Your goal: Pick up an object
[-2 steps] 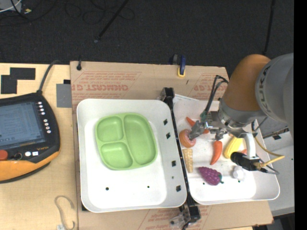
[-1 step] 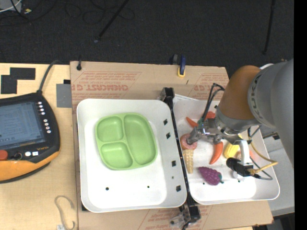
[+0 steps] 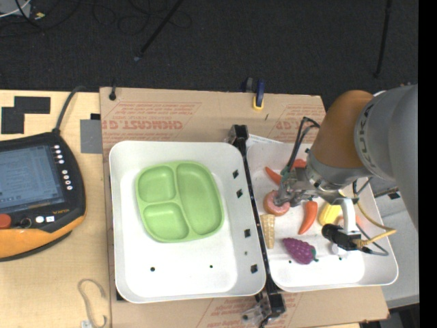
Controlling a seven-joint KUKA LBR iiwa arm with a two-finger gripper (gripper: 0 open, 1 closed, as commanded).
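Several toys [image 3: 299, 250] crowding gripper [image 3: 285, 195], right bin [image 3: 382, 272]

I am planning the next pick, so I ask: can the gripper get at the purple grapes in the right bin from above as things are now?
Probably yes. The purple grapes lie uncovered in the right bin, apart from the gripper above the pink donut. The ice cream cone lies close beside them.

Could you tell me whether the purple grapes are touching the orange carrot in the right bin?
Apart. The camera view shows bare white bin floor between the purple grapes and the orange carrot above them.
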